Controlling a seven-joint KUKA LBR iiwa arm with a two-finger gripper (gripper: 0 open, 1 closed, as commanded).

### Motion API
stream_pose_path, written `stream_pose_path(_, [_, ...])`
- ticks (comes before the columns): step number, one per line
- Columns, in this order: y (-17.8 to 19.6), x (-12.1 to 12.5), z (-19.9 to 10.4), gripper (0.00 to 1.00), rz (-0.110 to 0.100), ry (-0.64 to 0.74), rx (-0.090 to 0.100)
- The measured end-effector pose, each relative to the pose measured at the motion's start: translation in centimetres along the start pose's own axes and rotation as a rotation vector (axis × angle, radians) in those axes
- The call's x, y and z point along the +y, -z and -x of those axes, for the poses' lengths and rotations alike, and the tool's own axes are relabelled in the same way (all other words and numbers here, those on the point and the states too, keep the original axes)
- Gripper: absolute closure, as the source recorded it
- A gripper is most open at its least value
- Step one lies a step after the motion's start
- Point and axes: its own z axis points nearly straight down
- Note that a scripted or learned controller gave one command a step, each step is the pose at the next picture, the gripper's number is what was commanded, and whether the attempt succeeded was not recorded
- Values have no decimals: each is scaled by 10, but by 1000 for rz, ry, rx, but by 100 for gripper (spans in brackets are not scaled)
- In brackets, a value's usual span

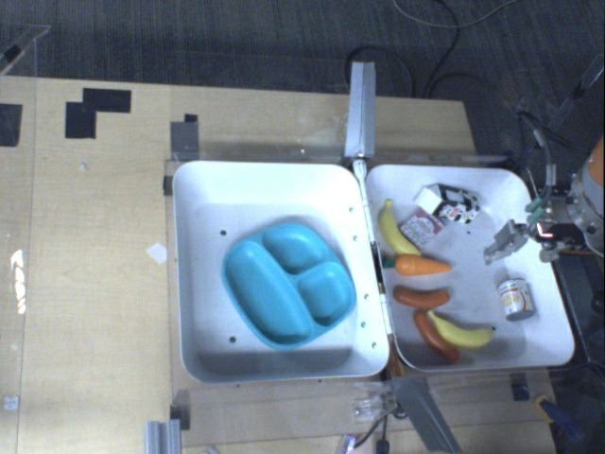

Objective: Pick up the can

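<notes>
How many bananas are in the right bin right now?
2. One banana lies along the right bin's left wall, above the carrot. The other banana lies near the front edge, against a sausage.

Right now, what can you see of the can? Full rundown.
The can is a small, short cylinder with a pale label carrying yellowish print and a light, metallic-looking top. It seems to stand upright on the floor of the right bin, near the bin's right side. Nothing touches it: the gripper sits above it in the view, apart from it, and the yellow banana lies to its lower left with a gap. Label text is too small to read.
</notes>
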Motion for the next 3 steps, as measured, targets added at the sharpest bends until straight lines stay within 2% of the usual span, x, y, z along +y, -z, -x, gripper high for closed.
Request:
stream_pose_path(1, [-128, 18, 62, 0, -2, 83, 0])
stream_pose_path(2, [-191, -1, 67, 0, 10, 94, -2])
stream_pose_path(3, [-178, 3, 67, 100, 19, 96, -6])
